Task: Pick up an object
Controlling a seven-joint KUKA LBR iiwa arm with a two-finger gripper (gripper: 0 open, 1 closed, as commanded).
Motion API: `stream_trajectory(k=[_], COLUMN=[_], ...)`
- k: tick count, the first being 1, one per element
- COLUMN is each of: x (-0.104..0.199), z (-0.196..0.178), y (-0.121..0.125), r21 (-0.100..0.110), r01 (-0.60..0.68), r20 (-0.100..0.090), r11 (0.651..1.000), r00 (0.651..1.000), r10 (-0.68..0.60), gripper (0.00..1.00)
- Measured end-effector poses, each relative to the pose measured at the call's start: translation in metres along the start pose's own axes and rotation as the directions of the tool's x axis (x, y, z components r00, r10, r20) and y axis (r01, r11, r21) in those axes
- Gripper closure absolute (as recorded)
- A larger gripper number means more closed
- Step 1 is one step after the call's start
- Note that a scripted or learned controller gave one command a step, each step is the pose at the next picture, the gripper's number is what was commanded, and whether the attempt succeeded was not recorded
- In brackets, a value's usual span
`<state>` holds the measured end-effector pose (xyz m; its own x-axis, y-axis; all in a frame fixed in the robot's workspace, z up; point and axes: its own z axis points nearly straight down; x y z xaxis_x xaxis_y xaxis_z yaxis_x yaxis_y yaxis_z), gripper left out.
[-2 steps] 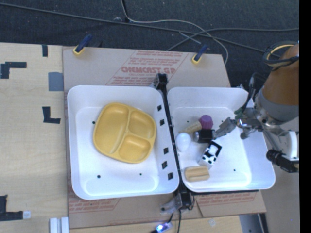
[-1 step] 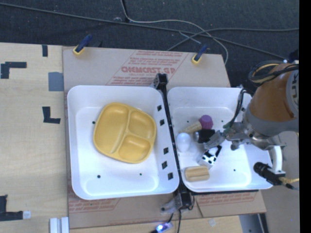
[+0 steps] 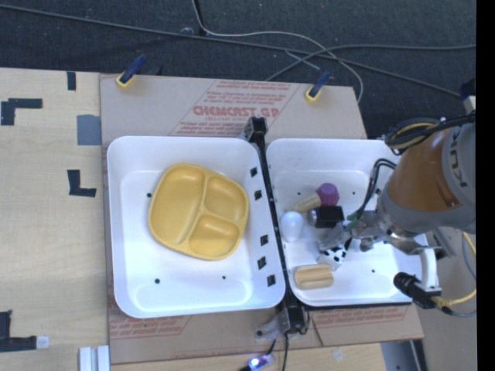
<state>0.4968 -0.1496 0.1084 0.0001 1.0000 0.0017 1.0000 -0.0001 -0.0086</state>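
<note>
In the right bin [image 3: 309,154] lie several small objects: a purple-capped piece with a tan handle [image 3: 320,197], a black block [image 3: 329,216], a white ball [image 3: 291,224], a black-and-white spotted piece [image 3: 333,255] and a tan wooden cylinder [image 3: 312,277]. My gripper [image 3: 345,236] reaches in from the right and sits low over the cluster, just right of the black block and above the spotted piece. Nothing shows between its fingers. The orange-banded wrist [image 3: 424,178] hides the bin's right part.
The left bin [image 3: 124,207] holds a yellow divided plate [image 3: 199,210]. A black divider with clips [image 3: 267,222] runs between the bins. Cables [image 3: 325,52] trail across the dark floor behind the cardboard base. Free bin floor lies at the right bin's front right.
</note>
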Motion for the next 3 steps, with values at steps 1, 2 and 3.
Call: stream_trajectory(k=[1, 2, 3], x=[0.001, -0.001, 0.001], z=[-0.012, -0.058, -0.101], y=[0.001, -0.008, -0.001], r21=[-0.002, -0.009, -0.011], r01=[0.002, 0.0, 0.002], r20=[0.0, 0.002, 0.003], r11=[1.0, 1.0, 1.0], r00=[1.0, 1.0, 1.0], r10=[-0.002, 0.0, -0.002], gripper=[1.0, 1.0, 1.0])
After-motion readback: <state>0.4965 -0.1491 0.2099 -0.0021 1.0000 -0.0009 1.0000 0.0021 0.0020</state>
